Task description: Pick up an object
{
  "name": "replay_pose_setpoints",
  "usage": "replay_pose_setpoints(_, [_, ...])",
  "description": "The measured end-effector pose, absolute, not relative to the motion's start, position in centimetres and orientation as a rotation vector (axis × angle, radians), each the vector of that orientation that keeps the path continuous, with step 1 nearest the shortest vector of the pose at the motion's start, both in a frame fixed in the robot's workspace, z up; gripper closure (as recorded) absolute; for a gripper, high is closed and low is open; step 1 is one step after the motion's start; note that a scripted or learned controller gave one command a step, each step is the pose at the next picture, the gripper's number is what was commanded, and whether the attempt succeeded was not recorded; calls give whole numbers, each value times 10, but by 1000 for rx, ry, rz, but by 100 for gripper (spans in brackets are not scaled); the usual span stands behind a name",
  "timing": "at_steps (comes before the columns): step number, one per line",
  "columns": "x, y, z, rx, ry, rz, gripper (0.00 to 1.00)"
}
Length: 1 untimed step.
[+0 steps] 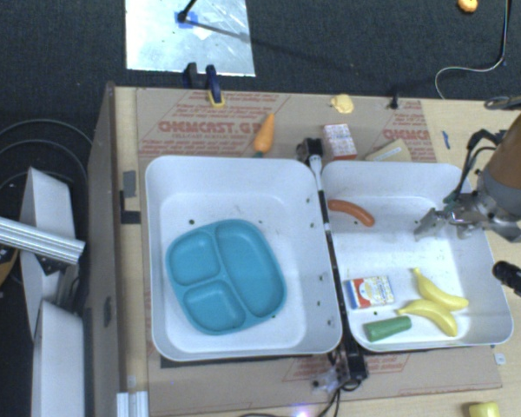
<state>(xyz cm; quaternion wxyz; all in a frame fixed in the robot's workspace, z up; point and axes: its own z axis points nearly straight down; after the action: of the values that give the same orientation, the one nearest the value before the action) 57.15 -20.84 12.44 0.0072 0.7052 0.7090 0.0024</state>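
The right bin [391,185] holds an orange sausage [351,212] near its back left, a small white and red box [370,291], a green cylinder [387,327] at the front, and two yellow bananas [436,304] at the front right. My gripper [431,222] hangs over the right side of this bin, pointing left, with the arm coming in from the right edge. It is apart from the sausage and above the bananas in the view. Nothing shows between its fingers.
The left bin [191,181] holds a blue divided plate [226,274]. Behind the bins on the cardboard lie an orange carrot [263,133], a small carton [339,140] and a yellow bit [342,104]. Cables run at the right.
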Motion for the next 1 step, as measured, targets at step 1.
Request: replay_pose_setpoints(1, [509,-168,129,2222,2226,-1,0])
